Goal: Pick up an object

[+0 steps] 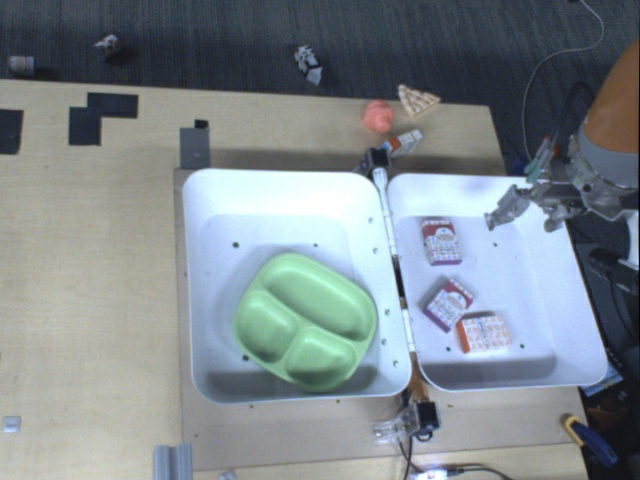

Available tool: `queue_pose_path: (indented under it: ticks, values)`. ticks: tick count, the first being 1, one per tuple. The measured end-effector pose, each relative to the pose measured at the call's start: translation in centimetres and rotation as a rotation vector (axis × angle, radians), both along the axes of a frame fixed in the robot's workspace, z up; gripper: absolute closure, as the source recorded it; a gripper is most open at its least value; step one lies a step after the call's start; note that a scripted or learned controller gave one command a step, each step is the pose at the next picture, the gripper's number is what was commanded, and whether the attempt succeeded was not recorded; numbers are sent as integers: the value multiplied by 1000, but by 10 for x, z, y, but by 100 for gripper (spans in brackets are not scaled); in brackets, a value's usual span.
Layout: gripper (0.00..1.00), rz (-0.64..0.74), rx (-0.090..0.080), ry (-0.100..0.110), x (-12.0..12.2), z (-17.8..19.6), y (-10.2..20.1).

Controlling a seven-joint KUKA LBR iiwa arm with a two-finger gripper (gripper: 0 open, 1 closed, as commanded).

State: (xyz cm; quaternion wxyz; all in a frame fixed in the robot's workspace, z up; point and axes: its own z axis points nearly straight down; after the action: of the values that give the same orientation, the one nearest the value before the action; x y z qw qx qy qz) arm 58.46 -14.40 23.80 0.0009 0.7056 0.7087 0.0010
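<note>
Over the right bin (575,298), near its upper right rim, my gripper (522,208) hangs with nothing between its fingers; the two fingers look spread apart, one reaching left over the bin's floor and the other angled down beside it, though they are small and somewhat blurred. Below and to the left of me, three small red-and-white packets lie on the bin floor: the upper packet (441,242) sits alone near the middle, the tilted packet (447,304) lies lower down, and the orange-edged packet (483,333) rests just beside it to the lower right. None of them touches me. Across the divider, the left bin (215,218) holds a green divided tray (305,319), tipped slightly toward the lower wall. Beyond the bins, on the bench (90,298), a pink ball (378,117) rests near a small triangular piece (418,100).
</note>
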Motion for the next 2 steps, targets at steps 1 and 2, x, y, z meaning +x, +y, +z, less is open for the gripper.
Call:
queue_pose_path:
  ticks: [1,2]
  values:
    - [0,2,-3,-7,63,-139,-11]
    - [0,0,-2,-15,18,-147,41]
